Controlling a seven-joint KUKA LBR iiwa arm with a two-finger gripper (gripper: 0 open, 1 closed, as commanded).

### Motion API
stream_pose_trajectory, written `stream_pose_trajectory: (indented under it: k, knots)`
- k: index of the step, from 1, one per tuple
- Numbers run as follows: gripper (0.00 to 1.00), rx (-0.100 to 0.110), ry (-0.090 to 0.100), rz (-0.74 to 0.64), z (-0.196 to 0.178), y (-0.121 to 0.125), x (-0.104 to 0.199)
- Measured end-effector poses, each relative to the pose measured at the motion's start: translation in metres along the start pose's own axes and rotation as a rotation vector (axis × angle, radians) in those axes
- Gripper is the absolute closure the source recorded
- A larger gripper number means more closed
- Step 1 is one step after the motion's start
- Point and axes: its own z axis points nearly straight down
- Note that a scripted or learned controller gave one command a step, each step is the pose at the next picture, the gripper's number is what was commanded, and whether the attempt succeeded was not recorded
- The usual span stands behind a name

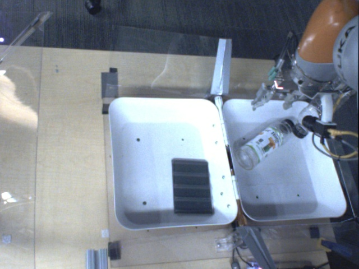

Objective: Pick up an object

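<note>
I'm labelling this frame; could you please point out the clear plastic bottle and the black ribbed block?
clear plastic bottle (263, 144): camera view, on its label.
black ribbed block (192, 186): camera view, on its top face.

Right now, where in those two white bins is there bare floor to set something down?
Left bin: its whole far half and the strip left of the black ridged block are bare. Right bin: the near floor below the clear bottle is bare. It is crowded at that bin's far right, where the gripper and arm hang over the bottle's cap end.
</note>
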Motion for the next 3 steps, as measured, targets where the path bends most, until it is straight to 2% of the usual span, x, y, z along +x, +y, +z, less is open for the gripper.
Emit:
stream_pose_trajectory:
  k: [1, 2, 3]
  knots:
    - [0.0, -0.001, -0.001, -0.049, 0.096, 0.001, -0.081]
    - [0.0, -0.005, -0.003, -0.126, 0.021, -0.004, -0.075]
    - [0.0, -0.004, -0.002, -0.087, -0.009, -0.016, -0.096]
